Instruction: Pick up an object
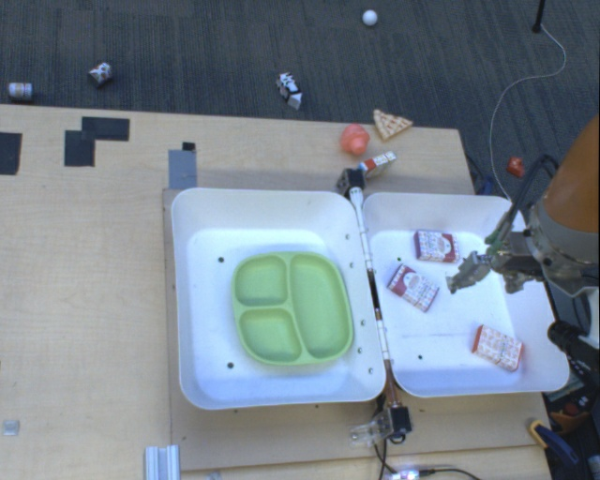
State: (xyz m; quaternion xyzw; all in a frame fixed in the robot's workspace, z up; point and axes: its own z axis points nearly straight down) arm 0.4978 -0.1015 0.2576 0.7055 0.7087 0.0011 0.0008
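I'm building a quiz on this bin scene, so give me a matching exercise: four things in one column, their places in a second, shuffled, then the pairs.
Things:
1. green divided plate
2. gripper
3. orange-red ball
4. white ball

Places:
A. on the dark carpet beyond the bench
B. in the left bin
C. on the bench top, behind the bins
D. over the right bin, among three small red-and-white packets

Pairs: 1-B, 2-D, 3-C, 4-A
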